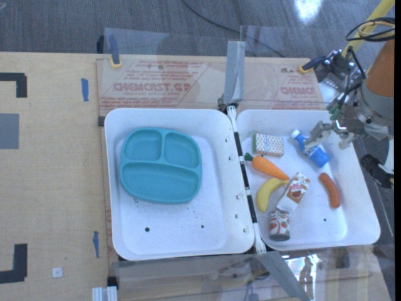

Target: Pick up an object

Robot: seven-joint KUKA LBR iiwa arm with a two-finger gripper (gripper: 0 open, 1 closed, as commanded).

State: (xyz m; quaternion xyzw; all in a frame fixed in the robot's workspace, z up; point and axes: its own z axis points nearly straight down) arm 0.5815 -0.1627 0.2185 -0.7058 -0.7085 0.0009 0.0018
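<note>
The right bin [357, 231] holds several small items. They are a blue and white bottle [311, 148], a checkered packet [269, 145], an orange carrot [269, 166], a yellow banana [267, 194], a white sachet [295, 189], a small can [279, 224] and a reddish sausage [330, 190]. My gripper [332, 135] hangs over the bin's far right part, just right of and slightly above the blue bottle. It is open, its fingers spread apart, and nothing sits between them.
The left bin [125, 231] carries a teal divided plate [161, 166]. A ridge [241, 168] separates the two bins. Cables and the arm's wrist [376, 93] crowd the upper right. A cardboard sheet [163, 80] lies behind the bins.
</note>
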